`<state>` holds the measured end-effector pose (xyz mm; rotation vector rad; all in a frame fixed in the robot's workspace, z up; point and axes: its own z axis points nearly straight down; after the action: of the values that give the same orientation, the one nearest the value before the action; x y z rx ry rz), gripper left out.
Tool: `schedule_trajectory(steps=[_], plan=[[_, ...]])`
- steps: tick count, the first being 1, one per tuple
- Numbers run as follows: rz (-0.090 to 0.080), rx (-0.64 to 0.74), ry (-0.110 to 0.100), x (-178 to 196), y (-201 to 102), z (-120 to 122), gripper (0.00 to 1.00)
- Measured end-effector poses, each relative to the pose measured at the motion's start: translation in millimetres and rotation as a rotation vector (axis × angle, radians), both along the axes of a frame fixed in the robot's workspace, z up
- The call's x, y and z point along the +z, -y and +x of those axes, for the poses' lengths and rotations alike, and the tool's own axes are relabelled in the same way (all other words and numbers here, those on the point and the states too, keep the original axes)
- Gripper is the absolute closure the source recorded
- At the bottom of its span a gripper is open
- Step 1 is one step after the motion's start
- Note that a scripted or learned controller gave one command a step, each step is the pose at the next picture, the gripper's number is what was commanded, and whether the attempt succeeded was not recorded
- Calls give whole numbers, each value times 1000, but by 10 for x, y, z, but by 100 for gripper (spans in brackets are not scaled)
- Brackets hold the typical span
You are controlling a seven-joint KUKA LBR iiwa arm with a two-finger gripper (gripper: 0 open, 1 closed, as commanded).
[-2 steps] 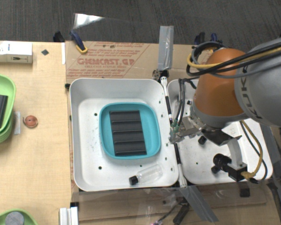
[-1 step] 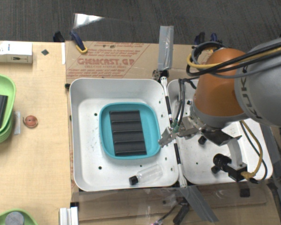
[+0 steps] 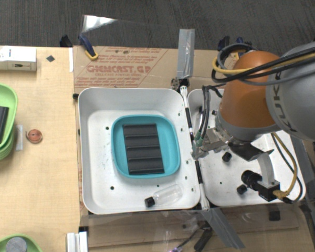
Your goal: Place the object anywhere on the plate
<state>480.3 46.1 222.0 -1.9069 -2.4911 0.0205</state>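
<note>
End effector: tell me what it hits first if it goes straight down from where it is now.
Probably the right bin's floor near its left wall. The end effector hangs over that spot, but the arm hides what lies directly under it, and height is unclear.

Light wooden bench [image 3: 44, 193]; two shallow white bins side by side, left bin [image 3: 89, 156], right bin [image 3: 220, 190]; printed cardboard sheet [image 3: 123, 67] behind left bin; green tray [image 3: 8, 101] at left edge; white box [image 3: 13, 59] far-left; small round orange piece [image 3: 34, 136] beside tray.
</note>
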Motion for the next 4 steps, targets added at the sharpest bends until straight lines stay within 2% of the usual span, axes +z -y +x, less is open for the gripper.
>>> schedule_trajectory(steps=[1, 2, 3, 4], plan=[[6, 108, 9, -285, -60, 454, 100], [6, 108, 8, -285, -61, 454, 0], [4, 107, 7, -205, -46, 457, 100], [4, 107, 7, -205, -46, 457, 0]])
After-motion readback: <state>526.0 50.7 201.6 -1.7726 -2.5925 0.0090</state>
